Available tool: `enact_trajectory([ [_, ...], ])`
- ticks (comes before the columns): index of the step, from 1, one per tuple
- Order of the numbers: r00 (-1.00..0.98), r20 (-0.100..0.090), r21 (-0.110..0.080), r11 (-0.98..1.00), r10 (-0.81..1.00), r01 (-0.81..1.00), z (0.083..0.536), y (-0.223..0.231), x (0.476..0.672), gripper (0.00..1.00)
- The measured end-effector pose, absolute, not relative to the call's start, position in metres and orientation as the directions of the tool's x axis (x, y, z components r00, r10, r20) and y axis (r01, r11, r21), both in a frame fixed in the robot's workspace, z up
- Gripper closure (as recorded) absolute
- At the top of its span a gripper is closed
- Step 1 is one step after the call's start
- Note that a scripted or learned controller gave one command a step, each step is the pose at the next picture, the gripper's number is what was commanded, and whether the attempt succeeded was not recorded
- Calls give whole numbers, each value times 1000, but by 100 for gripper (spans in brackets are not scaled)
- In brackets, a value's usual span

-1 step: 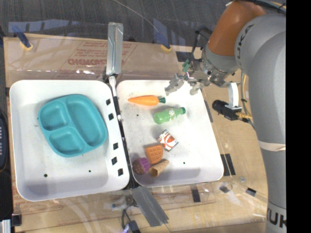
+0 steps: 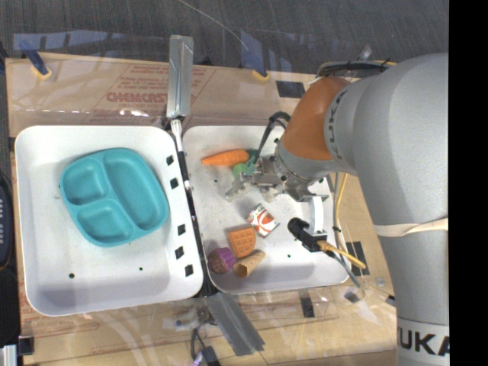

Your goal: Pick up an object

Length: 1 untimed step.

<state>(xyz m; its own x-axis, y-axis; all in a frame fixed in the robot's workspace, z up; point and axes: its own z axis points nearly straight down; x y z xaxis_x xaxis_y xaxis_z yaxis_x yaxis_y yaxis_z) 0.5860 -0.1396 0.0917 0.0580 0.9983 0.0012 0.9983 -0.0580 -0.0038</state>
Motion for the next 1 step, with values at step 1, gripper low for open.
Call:
enact_trajectory([
  [1, 24, 1, -4, -24, 1000, 1000, 92, -152, 510, 0],
])
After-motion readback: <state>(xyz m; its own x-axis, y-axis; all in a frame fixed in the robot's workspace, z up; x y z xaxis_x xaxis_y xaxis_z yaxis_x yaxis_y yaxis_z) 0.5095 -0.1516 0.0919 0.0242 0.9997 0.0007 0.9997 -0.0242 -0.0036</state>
